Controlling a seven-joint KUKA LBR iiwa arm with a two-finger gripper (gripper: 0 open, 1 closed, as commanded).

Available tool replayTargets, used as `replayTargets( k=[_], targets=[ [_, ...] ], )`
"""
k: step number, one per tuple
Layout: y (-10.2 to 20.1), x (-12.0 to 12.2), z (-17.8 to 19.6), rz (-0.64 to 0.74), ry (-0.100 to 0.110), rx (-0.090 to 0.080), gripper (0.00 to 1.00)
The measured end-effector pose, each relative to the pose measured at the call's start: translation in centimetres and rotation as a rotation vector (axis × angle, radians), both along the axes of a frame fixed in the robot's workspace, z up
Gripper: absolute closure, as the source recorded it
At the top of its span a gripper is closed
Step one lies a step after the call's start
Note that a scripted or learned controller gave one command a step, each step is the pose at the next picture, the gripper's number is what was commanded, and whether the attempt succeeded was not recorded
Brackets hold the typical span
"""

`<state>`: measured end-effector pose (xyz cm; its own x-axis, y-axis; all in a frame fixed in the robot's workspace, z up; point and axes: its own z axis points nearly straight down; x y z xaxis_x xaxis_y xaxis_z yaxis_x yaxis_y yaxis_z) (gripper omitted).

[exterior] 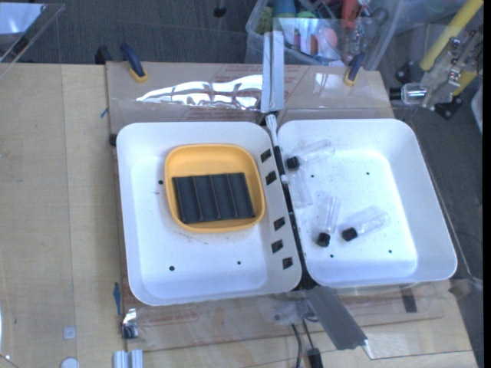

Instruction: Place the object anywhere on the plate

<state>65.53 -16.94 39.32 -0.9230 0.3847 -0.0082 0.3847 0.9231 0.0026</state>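
A black ridged block (213, 198) lies flat on the yellow plate (178, 163), inside its rim. Its long axis runs side to side across the plate and its ridges run across that axis. The plate sits in the left bin (199, 267). Right of the plate, in the right bin (383, 175), lie several clear vials (328, 219) with black caps, well apart from the plate. What looks like the gripper (433, 90) hangs far right of the plate and beyond it, past the right bin's far corner. Whether it is open or closed cannot be told. If the block is the object, the task looks done. If a vial is meant, the nearest lies between the gripper and the plate, so the carry would run leftward.
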Motion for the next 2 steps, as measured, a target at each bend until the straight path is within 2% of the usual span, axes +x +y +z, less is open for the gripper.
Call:
replayTargets(
  k=[1, 2],
  targets=[
    [-5.2, -1.2, 4.4, 0.244, -0.003, -0.004, 1.00],
    [-5.2, 0.4, 4.4, 0.586, -0.003, -0.006, 1.00]
  ],
)
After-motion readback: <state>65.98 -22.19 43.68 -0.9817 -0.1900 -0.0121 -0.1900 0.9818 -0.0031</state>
